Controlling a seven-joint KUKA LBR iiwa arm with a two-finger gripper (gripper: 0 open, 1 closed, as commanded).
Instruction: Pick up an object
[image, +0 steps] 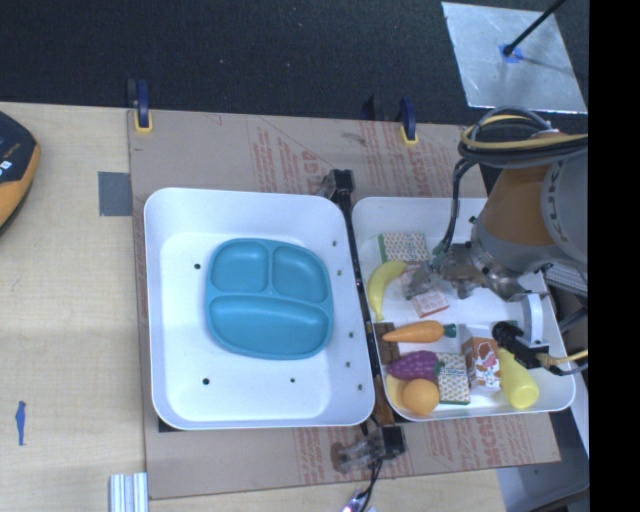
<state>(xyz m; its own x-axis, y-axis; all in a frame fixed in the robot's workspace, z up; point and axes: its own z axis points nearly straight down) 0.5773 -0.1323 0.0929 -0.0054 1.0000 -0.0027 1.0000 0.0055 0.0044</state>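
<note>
Lowest in frame, an orange (421, 397) sits in the right bin (560, 400) among a carrot (413, 332), banana (382, 285) and cartons. Center-right, the claw (437, 272) hangs over a small packet (430, 301); its opening cannot be told. Left bin (175, 300) holds a blue tray (268, 298).

The arm (535, 215) is a thick, rounded grey body with a broad orange band (515, 205) wrapped around it above the wrist. Black cables (500, 130) loop over its upper part in a wide arc, and one runs down its left flank towards the wrist. The claw (445, 272) at the end is a darker grey metal assembly of small angular parts, and a white curved bracket (533, 318) with a black fitting and a yellowish cable sits below the wrist.
</note>
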